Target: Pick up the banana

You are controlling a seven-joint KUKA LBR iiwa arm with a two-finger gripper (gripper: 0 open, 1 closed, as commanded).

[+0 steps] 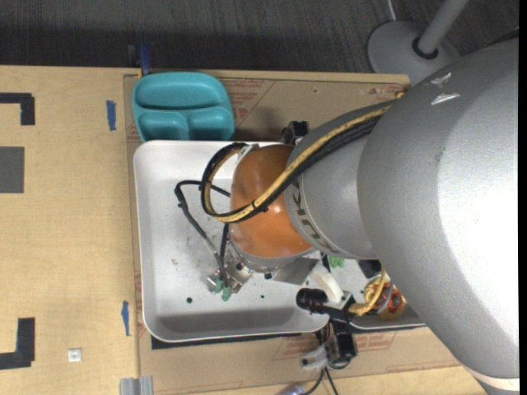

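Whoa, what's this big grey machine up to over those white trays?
A grey robot arm with an orange band is reaching from the right down into the left white bin. Its gripper sits low, close to the bin's floor. It's meant to pick up a banana, but the arm covers much of the bin and nothing can be seen held at its tip. Something orange and yellow peeks out beside the arm in the right bin; I can't tell what it is. A teal tray sits behind the bins.
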